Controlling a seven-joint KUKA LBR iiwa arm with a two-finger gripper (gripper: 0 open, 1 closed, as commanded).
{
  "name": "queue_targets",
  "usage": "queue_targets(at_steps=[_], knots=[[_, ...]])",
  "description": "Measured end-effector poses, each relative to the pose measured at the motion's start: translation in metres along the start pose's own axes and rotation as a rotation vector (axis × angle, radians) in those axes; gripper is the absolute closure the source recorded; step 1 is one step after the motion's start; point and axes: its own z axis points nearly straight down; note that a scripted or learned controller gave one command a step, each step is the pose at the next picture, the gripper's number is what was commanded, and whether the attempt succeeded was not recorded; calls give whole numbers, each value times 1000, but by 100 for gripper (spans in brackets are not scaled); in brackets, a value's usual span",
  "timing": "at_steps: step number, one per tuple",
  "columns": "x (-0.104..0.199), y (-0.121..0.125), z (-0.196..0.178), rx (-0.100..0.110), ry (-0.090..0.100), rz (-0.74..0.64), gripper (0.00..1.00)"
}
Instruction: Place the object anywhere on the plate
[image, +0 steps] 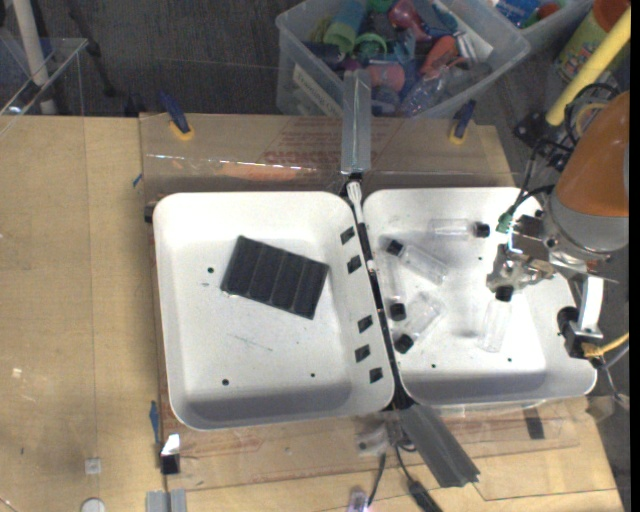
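Pale wood worktop (70, 300) nearest, carrying two shallow white plastic bins side by side, rounded at the corners and matte. Left bin (200, 390): one plate (274, 276), dark, flat, rectangular and ribbed into parallel strips, lying at a slight angle near the bin's middle. Small black tabs (364, 323) in a row along the seam where the bins meet.

Right bin (470, 380): clear plastic vials with black caps, five caps counted, scattered and hard to separate against the white. One vial (492, 325) near the front, directly under the jaws; whether touched or gripped cannot be told. Two capped vials (420, 312) close together by the seam. Another vial (418, 260) lying slantwise further back, and one more (452, 229) near the far wall. All well apart from the plate.

Grey arm (590, 215) with an orange band reaching in from the right, jaws pointed down over the right bin's right half; open or closed cannot be told.

Furthest back, a translucent crate (300, 60) heaped with brightly coloured plastic items, and two blue clamps (178, 125) at the worktop's far edge.
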Motion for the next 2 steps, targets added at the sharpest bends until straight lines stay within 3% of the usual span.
queue_targets(at_steps=[1, 2], knots=[[22, 15, -19, -3, 0, 105, 100], [24, 16, -53, -1, 0, 336, 100]])
